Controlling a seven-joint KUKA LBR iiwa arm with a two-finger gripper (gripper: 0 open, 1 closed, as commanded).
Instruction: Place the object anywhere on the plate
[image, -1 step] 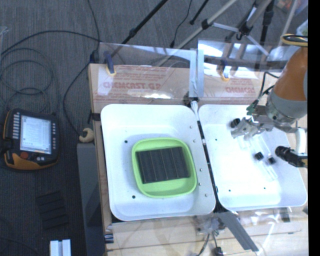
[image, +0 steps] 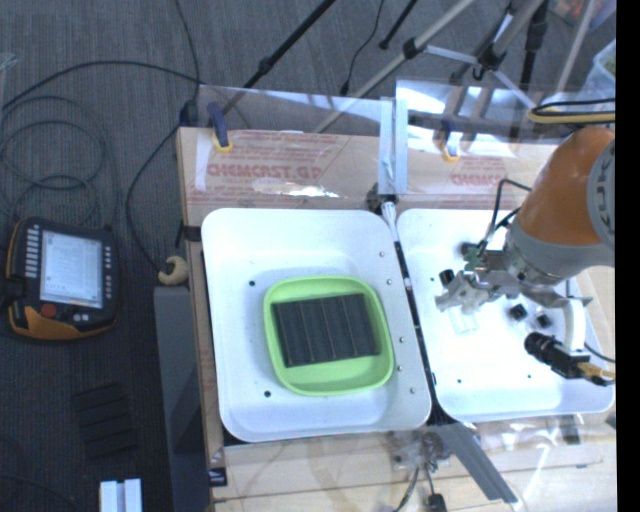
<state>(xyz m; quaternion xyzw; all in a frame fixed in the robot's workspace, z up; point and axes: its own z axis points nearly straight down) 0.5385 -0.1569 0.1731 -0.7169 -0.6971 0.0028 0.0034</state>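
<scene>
Green plate (image: 328, 375) in left bin (image: 235, 300); arm (image: 570, 215) over right bin (image: 480, 385).

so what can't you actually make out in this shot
- The gripper over the right bin, camera view: too small and blurred to tell how its fingers are set.
- The object to place: something pale lies under the gripper, too faint against the white bin to identify.
- The arm: cut off by the right edge.
- The green plate in the left bin: its dark ridged centre is unclear, insert or pattern.
</scene>
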